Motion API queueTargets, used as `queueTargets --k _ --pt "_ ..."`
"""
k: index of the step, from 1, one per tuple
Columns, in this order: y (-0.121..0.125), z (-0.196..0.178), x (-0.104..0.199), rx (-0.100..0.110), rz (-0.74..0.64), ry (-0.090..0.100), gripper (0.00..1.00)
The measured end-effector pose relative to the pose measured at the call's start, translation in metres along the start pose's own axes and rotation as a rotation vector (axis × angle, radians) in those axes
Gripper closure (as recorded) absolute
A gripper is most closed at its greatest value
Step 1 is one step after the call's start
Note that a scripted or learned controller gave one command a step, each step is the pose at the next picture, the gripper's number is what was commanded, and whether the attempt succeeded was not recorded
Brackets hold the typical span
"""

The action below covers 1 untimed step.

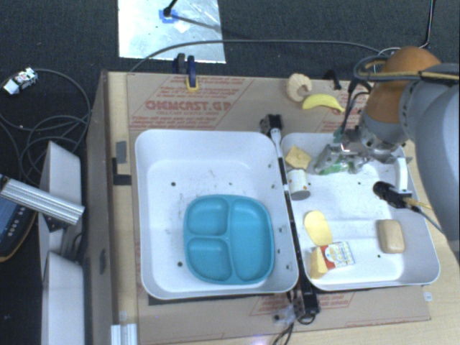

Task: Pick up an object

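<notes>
Hovering low over the right bin (431, 261), the pincer (343, 160) sits by a greenish item (327, 168); I cannot tell its state. Nothing looks lifted yet: a yellow piece (318, 228) and a tan block (391, 236) lie below it.

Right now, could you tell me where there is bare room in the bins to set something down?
The left bin is bare behind the blue tray. The right bin is crowded; its one open patch lies between the yellow piece and the tan block.
</notes>
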<state>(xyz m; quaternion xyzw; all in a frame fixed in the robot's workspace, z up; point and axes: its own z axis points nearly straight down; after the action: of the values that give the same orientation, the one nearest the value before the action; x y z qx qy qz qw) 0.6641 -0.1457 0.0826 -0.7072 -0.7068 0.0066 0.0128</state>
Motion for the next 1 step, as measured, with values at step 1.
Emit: queueTargets --k 1 --pt "-0.0007 -0.0103 -0.0003 0.002 -0.003 -0.001 1.00"
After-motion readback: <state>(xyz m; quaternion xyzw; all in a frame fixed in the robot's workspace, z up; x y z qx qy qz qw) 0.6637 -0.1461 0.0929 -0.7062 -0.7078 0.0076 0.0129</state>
